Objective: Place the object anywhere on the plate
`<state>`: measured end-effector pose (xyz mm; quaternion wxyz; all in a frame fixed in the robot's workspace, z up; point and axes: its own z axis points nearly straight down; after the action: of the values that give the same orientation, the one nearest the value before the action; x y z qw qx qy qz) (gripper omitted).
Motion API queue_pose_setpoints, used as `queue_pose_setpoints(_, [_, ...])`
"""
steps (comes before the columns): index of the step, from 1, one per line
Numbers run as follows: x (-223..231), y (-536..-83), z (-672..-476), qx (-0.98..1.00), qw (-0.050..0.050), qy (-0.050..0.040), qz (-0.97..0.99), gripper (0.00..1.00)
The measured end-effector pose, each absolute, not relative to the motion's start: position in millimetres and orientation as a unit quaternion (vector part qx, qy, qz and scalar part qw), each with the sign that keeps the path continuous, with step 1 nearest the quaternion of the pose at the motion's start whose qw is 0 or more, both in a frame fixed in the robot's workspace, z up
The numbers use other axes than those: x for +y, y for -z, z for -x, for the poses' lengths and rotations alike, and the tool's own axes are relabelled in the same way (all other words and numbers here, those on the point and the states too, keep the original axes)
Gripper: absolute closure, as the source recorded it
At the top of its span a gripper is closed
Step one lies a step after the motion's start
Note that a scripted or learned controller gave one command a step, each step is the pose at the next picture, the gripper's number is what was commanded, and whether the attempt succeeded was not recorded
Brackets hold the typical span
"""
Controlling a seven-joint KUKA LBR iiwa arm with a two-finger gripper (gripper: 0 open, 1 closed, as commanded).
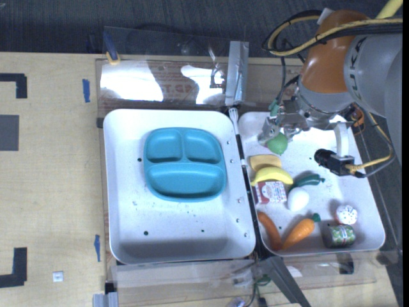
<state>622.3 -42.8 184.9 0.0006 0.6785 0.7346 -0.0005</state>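
Note:
A blue plate [185, 162] with three compartments lies in the left white bin [128, 222], with nothing on it. My gripper [277, 132] hangs over the back left corner of the right bin [370, 232]. A small round green object [278, 145] sits right at the gripper's tip and is partly covered by it. Whether the gripper grips it or it rests on the bin floor cannot be made out from this angle.
The right bin also holds a banana [268, 169], a red and white packet [273, 192], a white egg [298, 201], a dark green vegetable [308, 180], a carrot [300, 230], a red sausage [269, 231], a small can [339, 236] and a speckled ball [346, 214]. A wall divides the bins.

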Motion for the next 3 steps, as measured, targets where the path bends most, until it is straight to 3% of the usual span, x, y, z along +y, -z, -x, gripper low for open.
queue_pose_setpoints(1, [21, -224, -632.8, 0.707, 0.001, -0.0019, -0.707, 1.0])
queue_pose_setpoints(2, [98, -257, -629.8, 0.711, 0.001, -0.0022, -0.703, 1.0])
queue_pose_setpoints(3, [95, -256, -629.7, 0.71, 0.001, -0.0006, -0.704, 0.0])
